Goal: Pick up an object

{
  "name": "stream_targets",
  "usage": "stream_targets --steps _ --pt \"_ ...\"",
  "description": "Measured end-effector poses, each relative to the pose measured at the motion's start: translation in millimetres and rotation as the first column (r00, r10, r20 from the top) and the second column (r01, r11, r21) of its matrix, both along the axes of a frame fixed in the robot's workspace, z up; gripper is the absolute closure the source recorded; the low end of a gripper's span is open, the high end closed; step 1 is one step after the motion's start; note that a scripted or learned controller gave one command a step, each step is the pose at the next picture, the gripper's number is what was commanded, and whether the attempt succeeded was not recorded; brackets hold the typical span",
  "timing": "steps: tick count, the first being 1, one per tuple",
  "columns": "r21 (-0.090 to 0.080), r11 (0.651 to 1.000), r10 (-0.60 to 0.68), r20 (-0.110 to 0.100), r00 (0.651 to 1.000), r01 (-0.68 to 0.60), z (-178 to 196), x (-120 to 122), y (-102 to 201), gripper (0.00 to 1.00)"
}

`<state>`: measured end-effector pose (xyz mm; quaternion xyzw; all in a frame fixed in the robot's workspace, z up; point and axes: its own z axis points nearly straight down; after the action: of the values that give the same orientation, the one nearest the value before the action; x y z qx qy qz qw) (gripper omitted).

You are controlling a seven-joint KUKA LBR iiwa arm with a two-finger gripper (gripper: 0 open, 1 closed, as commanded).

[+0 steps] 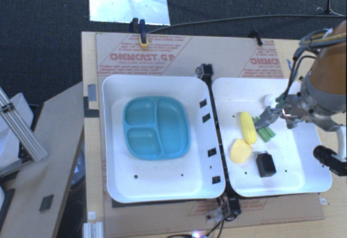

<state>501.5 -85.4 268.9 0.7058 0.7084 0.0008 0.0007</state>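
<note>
Gripper point(267, 119) over green piece point(266, 134), beside corn point(248, 127); finger state unclear, possibly narrow. Descend centred, avoid corn.

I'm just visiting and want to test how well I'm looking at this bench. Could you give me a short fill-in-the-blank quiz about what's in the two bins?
1. The blue divided plate lies in the ____ bin as the camera sees it.
2. The plate has ____ compartments.
3. The yellow corn cob lies in the same bin as the small ____ block.
4. The claw hovers over the green piece, beside the ____ cob.

Missing words: left; three; black; corn
</note>
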Motion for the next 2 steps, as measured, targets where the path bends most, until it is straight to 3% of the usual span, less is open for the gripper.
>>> stream_targets --steps 1,2 --pt "0.001 1.000 -0.002 -0.004 1.000 0.002 -53 -6 8 0.00" --pt "0.000 1.000 -0.003 -0.005 1.000 0.003 -108 -7 -2 0.00"
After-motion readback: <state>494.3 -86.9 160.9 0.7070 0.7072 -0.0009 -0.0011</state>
